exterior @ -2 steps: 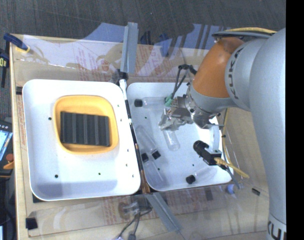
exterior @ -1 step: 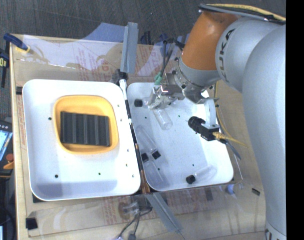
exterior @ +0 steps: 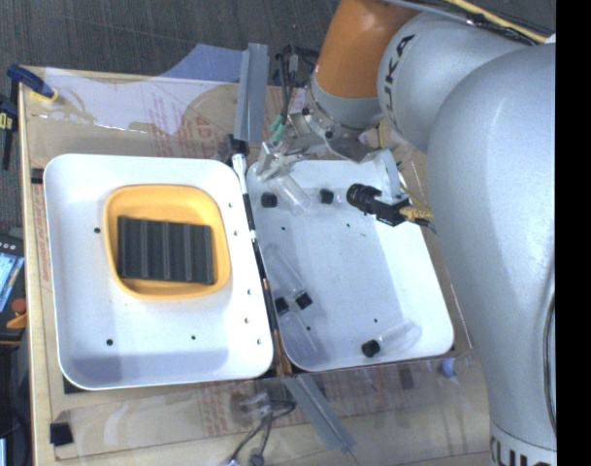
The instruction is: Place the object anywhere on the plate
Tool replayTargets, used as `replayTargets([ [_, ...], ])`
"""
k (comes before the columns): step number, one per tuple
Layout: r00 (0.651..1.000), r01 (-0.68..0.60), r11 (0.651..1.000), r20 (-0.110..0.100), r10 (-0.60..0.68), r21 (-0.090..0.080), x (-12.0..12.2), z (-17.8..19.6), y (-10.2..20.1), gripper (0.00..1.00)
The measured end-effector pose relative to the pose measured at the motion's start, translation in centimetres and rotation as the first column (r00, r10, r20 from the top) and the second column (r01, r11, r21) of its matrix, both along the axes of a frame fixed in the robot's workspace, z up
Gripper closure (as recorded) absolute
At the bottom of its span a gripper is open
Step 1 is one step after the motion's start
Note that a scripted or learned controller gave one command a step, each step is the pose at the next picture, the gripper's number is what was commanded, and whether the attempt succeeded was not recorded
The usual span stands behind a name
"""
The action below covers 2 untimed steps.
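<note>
The gripper (exterior: 276,158) is seen above the far left corner of the right bin (exterior: 426,304), just beside the wall that is shared with the left bin (exterior: 72,348). Whether it is open or closed cannot be told, and nothing is seen held in it. The dark ridged block (exterior: 167,250) is taken as the task's thing. It lies flat on the yellow plate (exterior: 159,200) in the middle of the left bin, well apart from the gripper. The placing is therefore judged as done. Any next move should be made upward and away from the shared wall, so that the plate is not pushed. The long axis of the block runs along the far edge of its bin, and its grooves run across it, toward the near edge.
</note>
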<state>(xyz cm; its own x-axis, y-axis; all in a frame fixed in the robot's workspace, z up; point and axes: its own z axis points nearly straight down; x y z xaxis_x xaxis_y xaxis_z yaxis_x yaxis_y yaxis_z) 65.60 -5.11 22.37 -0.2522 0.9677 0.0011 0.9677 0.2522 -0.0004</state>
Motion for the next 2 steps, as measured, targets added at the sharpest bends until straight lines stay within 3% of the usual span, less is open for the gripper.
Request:
replayTargets([
  [1, 0.958, -0.286, 0.958, -0.002, 0.286, 0.0, -0.77, -3.18, 2.17, 1.0],
  [2, 0.958, -0.286, 0.958, -0.002, 0.286, 0.0, -0.77, -3.17, 2.14, 0.0],
])
